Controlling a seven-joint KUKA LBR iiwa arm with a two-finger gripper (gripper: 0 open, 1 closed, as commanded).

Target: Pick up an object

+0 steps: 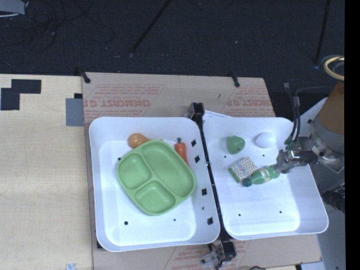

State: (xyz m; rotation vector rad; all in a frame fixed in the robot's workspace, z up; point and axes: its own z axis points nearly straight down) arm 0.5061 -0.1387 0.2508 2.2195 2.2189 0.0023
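Green bottle (pixel 260 176) touching jaws' tip.

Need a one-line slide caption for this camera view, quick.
Gripper at the green bottle's end in the right bin; green divided plate fills the left bin.

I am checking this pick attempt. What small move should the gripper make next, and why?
Probably a short move further left along the green bottle before closing. The gripper sits just at the bottle's right end in the right bin, and the patterned packet lies against the bottle's other end.
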